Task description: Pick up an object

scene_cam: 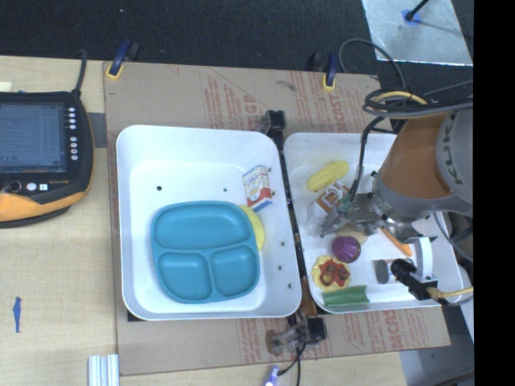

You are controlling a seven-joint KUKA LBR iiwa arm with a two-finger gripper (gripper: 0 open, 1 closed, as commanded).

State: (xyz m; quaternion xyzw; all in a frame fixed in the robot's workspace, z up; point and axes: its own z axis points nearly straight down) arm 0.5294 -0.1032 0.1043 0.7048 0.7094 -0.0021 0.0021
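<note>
My gripper [341, 215] reaches down into the right bin [299, 215] from the right, under the grey arm with its orange band [412, 163]. It hangs over the bin's middle, just below a small brown-red toy [329, 197] and just above a purple round toy [347, 248]. A yellow corn cob [327, 174] lies further back. At the bin's front are a red and yellow pizza-like piece [331, 273] and a green block [346, 297]. An orange carrot-like stick [396, 243] lies to the right, partly under the arm.
The left bin [137, 215] holds a blue divided plate [206, 250], a small milk carton [257, 186] and a yellow item [257, 225] at the plate's right edge. A tablet [36, 139] lies at far left. Cables [378, 99] loop behind the right bin.
</note>
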